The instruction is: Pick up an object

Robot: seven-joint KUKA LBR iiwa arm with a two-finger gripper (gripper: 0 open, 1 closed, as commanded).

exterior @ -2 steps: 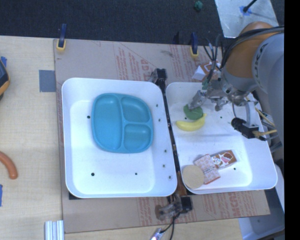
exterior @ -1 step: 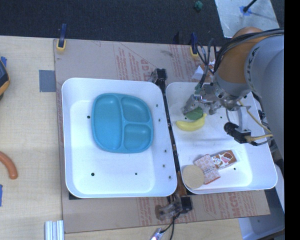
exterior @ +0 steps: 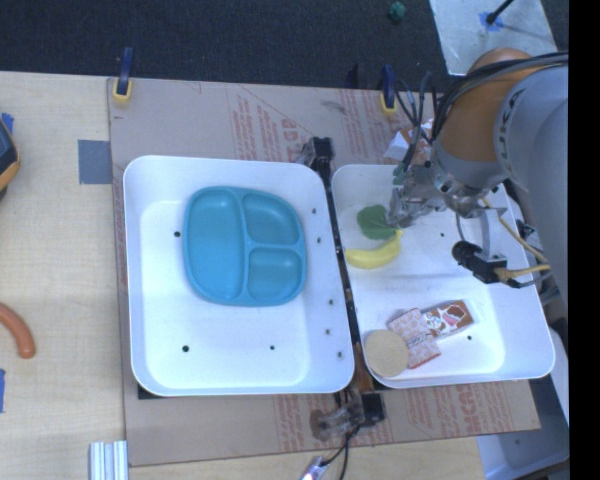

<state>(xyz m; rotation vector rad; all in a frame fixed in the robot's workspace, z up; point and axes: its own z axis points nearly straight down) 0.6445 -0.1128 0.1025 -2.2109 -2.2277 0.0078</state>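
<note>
Hand [exterior: 405, 206] low in right bin [exterior: 500, 358], touching green object [exterior: 373, 222]; grip state unclear.

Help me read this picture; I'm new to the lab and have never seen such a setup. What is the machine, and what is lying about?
One camera looks down at a slant. The grey robot arm reaches in from the right; its gripper hangs over the right bin, just above a green object beside a banana. I cannot tell whether it holds anything. That bin also has a snack packet and a tan round disc. The left bin holds a blue divided plate. A sausage lies on the bench.
</note>
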